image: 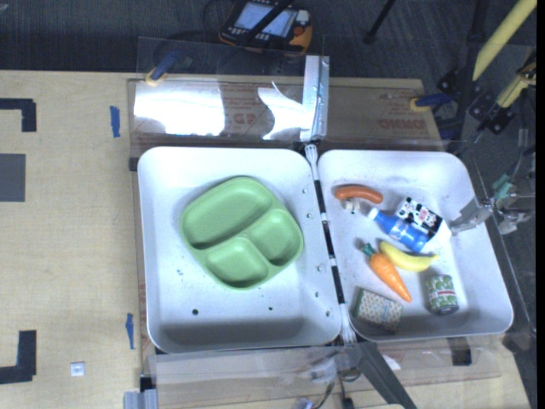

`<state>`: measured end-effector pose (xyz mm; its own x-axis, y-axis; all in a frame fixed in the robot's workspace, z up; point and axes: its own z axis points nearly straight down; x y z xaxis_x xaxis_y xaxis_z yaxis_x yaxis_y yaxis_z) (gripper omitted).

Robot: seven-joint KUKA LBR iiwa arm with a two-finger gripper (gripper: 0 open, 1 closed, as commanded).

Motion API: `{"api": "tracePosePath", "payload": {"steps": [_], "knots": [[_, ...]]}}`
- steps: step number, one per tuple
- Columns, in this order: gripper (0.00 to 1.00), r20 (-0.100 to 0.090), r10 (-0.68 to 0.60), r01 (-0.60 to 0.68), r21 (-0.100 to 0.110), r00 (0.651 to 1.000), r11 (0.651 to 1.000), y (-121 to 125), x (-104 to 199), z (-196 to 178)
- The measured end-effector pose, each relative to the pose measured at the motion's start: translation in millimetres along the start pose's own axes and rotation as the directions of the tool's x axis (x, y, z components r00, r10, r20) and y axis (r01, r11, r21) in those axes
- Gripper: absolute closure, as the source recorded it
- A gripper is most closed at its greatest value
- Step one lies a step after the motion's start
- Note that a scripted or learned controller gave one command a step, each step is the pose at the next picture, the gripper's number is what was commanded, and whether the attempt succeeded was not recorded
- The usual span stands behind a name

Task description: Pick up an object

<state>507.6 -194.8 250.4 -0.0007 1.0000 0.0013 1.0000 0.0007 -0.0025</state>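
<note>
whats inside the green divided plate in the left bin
Nothing lies in the green plate: all three compartments show bare green. It sits alone in the left bin. The bin floor beneath the plate is covered, so that spot cannot be seen.

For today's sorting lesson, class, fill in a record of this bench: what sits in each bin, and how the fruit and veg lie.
left bin: green divided plate
right bin: sausage, blue bottle, banana, carrot, small can, patterned pouch
banana and carrot: side by side, near the bin's middle
can: upright, near the right wall
</note>
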Motion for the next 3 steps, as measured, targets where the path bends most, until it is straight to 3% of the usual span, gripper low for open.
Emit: {"api": "tracePosePath", "payload": {"steps": [1,2,3], "knots": [[0.00,0.010,-0.102,0.102,-0.024,0.995,0.995,55.6,38.8,131.1],[0.00,0.014,-0.119,0.119,-0.040,0.993,0.992,95.6,15.3,143.2],[1.00,0.027,-0.116,0.118,-0.056,0.993,0.991,99.7,10.6,126.1]]}}
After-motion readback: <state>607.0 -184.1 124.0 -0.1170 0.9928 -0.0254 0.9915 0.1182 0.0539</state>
